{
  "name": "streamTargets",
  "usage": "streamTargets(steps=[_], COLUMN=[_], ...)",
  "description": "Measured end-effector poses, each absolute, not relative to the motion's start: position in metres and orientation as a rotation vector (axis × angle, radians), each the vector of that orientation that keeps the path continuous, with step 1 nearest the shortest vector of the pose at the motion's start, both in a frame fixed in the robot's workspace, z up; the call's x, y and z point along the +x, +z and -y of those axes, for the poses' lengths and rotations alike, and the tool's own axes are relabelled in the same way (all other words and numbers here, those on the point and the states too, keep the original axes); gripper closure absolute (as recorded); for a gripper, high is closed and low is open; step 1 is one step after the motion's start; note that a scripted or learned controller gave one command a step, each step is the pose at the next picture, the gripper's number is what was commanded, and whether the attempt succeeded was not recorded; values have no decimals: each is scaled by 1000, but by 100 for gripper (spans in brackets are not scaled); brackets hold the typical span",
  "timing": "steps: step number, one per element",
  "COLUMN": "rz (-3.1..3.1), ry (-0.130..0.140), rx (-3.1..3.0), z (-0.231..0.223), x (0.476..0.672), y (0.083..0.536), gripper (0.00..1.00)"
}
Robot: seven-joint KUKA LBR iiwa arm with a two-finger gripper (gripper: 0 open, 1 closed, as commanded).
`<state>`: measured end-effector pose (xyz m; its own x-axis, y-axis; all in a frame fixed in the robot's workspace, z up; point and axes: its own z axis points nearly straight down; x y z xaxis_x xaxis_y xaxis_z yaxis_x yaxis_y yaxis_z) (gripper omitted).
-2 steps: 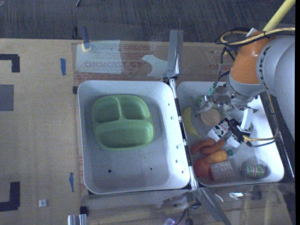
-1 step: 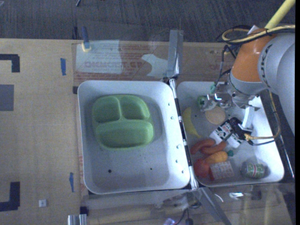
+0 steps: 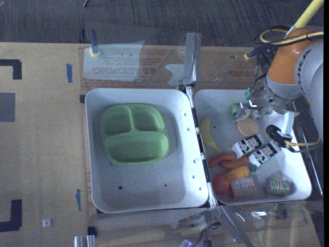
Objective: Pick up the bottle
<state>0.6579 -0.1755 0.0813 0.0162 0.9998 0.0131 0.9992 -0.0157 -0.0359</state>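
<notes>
**Overhead view of the bench, arm at the far right.** You see two white bins side by side. The left bin [image 3: 92, 138] holds a green divided plate [image 3: 135, 134].

The right bin [image 3: 304, 181] holds the clutter. The bottle [image 3: 247, 144], white with black patches, lies on its side near the middle of this bin. A second bottle [image 3: 266, 153] of the same pattern lies just beside it on the right.

The arm [image 3: 288, 60] enters from the right. Its gripper [image 3: 255, 105] is over the far part of the right bin. Whether the gripper is open or closed cannot be told at this resolution, and nothing is visibly held.

The bottle lies on the near side of the gripper and apart from it. A tan disc [image 3: 248, 126] lies between the two. A small green object [image 3: 235, 108] sits just left of the gripper.

On the near side of the bottle you find:
- orange and red pieces [image 3: 226, 161]
- a pinkish block [image 3: 242, 187]
- a green-banded can [image 3: 279, 186] in the near right corner

A yellow piece [image 3: 206, 133] lies by the bin's left wall.
</notes>
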Motion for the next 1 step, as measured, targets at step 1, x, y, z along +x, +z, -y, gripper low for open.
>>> streamTargets(steps=[1], rz=[2073], ry=[0], rx=[-2358], z=[128], x=[636], y=[85], gripper=[100])
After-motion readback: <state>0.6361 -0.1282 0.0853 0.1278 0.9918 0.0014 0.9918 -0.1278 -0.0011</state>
